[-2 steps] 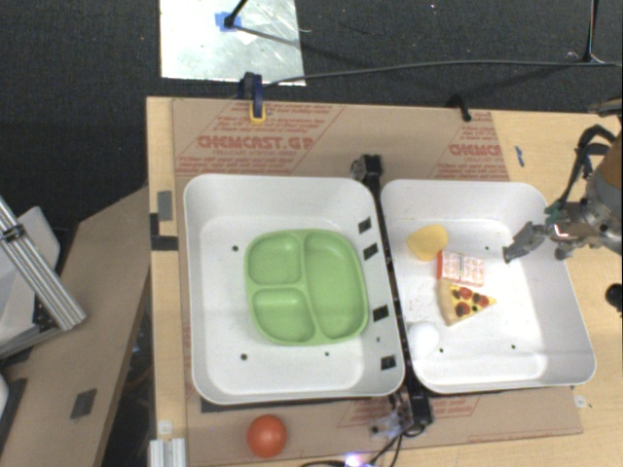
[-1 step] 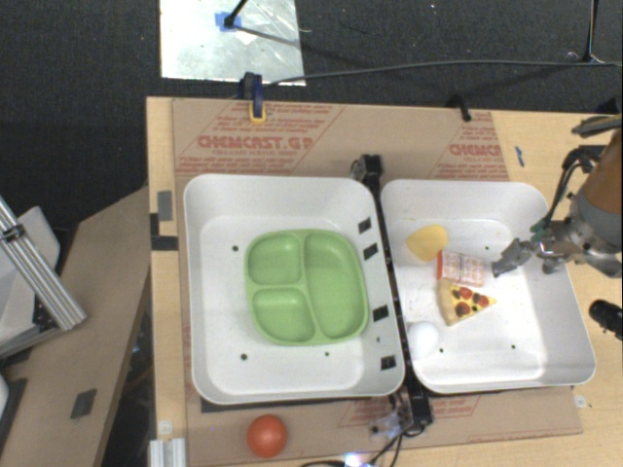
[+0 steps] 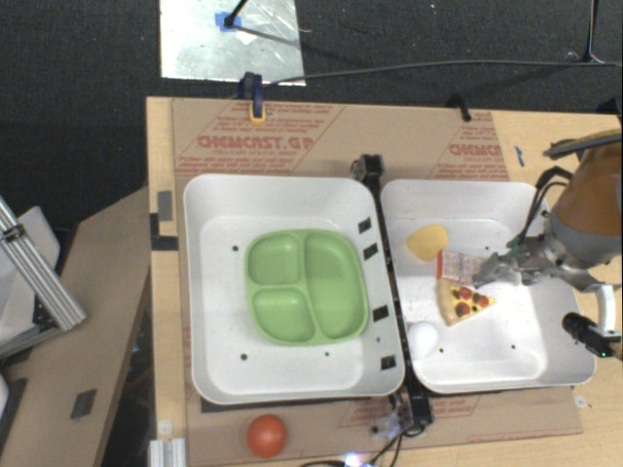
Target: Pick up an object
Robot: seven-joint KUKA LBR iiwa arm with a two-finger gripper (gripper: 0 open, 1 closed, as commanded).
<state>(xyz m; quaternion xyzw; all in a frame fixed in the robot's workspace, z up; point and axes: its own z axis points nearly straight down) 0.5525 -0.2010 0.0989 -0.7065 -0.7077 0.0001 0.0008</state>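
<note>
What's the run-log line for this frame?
arm: over right bin | gripper: by pizza slice, nothing seen held | also there: yellow piece, white ball | left bin: green tray

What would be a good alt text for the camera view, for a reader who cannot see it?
A gripper reaches from the right into the right bin, close to a pizza slice, a small packet, a yellow piece and a white ball. The left bin holds a green tray; an orange ball lies in front of it.
</note>
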